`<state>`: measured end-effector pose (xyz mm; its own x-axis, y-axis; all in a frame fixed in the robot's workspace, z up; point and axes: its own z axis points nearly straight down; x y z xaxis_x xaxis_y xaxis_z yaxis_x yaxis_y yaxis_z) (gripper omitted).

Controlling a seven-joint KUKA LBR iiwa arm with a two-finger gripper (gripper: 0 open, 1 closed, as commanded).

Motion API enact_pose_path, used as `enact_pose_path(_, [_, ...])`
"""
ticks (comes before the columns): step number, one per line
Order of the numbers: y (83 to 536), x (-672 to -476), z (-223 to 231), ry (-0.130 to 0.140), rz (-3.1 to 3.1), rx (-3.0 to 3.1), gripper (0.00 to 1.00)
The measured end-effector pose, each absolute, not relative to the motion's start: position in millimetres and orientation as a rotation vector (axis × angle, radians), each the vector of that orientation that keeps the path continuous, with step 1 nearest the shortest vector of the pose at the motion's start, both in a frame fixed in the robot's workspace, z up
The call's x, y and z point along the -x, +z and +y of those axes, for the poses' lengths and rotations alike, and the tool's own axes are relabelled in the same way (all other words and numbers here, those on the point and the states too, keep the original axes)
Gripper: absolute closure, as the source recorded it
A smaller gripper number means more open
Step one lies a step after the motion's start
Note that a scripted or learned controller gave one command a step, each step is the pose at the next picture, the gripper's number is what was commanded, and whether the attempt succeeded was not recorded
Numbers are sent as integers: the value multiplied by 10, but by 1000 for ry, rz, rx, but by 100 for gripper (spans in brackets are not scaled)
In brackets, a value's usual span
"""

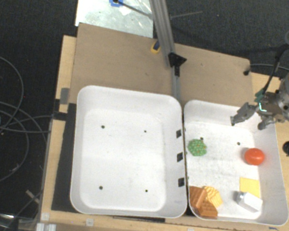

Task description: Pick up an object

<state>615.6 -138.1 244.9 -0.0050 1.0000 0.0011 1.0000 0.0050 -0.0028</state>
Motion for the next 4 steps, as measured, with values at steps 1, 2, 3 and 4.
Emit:
enact_pose_path(1, [2473,-6163,-1382,-2,-2228,2216,0])
enact_pose_path(2, [2052,-6158,-1336,2,-2225,2216,0])
enact_pose_path(3, [1627,-6159,-1284,2,-2224,2216,0])
enact_pose_path(4, [1209,-6180,-1282,2,-2223,2217,0])
